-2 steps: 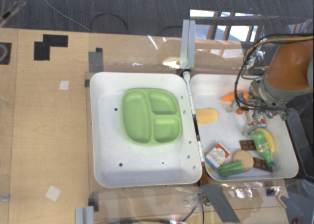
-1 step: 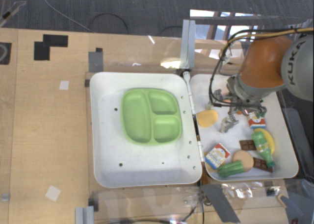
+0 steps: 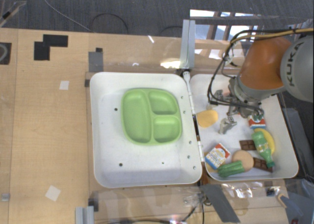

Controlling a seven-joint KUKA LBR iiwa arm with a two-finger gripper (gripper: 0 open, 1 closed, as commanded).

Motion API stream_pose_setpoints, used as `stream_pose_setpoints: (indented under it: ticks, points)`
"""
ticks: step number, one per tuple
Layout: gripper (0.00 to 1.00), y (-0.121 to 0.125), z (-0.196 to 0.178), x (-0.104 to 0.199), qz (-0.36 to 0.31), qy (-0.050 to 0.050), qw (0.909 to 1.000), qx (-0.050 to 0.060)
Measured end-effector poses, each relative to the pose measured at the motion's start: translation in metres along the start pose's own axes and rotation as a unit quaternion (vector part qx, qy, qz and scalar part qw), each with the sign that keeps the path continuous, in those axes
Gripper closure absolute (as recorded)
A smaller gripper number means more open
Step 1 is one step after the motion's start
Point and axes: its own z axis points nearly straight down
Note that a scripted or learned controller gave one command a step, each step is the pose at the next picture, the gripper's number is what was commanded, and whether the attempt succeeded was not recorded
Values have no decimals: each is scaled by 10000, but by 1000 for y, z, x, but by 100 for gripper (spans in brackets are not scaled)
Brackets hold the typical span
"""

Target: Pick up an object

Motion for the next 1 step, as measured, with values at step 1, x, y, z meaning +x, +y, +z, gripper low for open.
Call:
stream_pose_setpoints:
  ticks: [1]
  points:
    - [0, -80, -84, -15, -122, -20, 9999, 31]
